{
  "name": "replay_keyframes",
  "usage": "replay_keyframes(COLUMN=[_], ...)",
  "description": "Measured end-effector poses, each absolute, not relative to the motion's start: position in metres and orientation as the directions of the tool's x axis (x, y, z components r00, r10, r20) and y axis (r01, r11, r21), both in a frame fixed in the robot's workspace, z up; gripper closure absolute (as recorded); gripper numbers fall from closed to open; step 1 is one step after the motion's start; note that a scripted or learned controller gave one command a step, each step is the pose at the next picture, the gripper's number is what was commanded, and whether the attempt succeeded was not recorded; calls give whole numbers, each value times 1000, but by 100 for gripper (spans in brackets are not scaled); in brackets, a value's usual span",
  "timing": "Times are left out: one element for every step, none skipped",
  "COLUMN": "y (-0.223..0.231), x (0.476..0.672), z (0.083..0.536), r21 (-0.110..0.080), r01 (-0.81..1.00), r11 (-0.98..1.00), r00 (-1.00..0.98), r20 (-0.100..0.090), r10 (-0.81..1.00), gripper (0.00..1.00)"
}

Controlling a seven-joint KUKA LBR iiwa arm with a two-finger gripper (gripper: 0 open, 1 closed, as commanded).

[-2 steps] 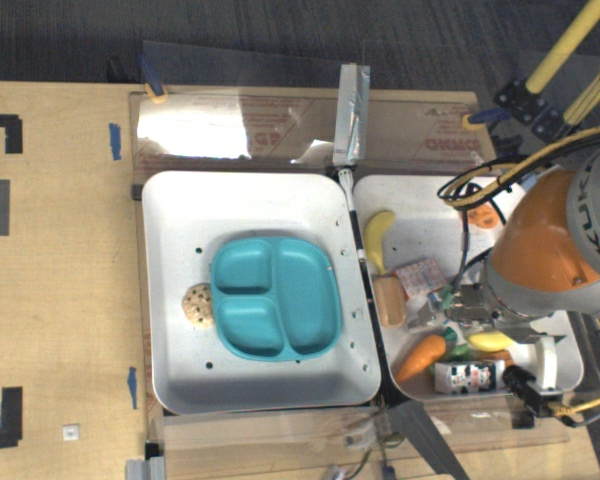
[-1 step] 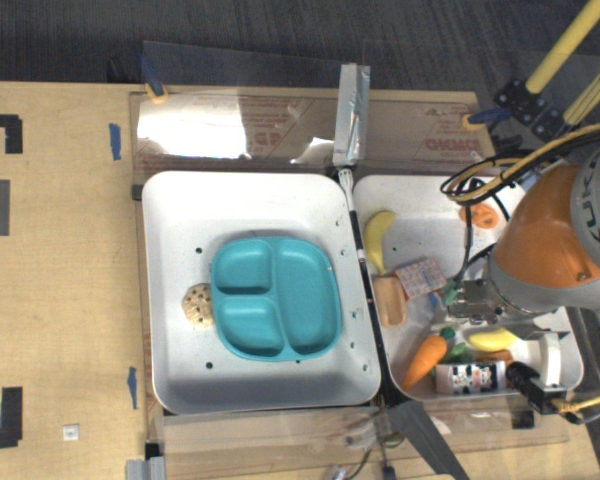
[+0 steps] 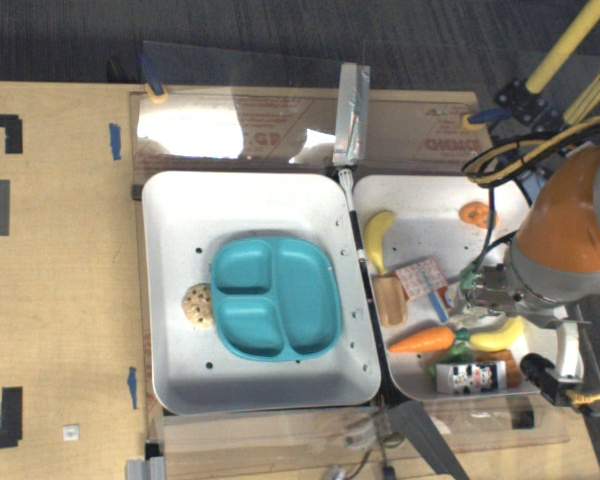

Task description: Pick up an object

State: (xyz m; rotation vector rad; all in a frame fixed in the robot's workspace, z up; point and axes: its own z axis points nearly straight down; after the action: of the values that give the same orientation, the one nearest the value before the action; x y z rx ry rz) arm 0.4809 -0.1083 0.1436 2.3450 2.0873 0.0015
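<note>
The right bin [image 3: 420, 218] holds several objects. A yellow banana [image 3: 378, 238] lies at its left wall, with a brown bread-like piece [image 3: 390, 300] just below it. A small red and white packet [image 3: 421, 278] sits in the middle. Toward the front lie an orange carrot [image 3: 422, 341], a yellow item [image 3: 497, 336] and a dark-labelled bottle [image 3: 472, 375] on its side. A small orange piece [image 3: 473, 212] rests at the back. My gripper [image 3: 472, 301] hangs low over the bin's middle, just right of the packet and above the carrot.
The left bin [image 3: 170, 268] carries a teal divided plate [image 3: 276, 297] and a cookie [image 3: 198, 304] at the plate's left. The arm's orange band [image 3: 578, 218] and cables cover the right bin's right side. Cardboard walls stand behind both bins.
</note>
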Motion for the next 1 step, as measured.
replay_keyframes(y=[-108], x=[480], z=[143], r21=[1], r01=[993], r11=[-116], r00=[116], r20=[-1], r10=[993], gripper=[0])
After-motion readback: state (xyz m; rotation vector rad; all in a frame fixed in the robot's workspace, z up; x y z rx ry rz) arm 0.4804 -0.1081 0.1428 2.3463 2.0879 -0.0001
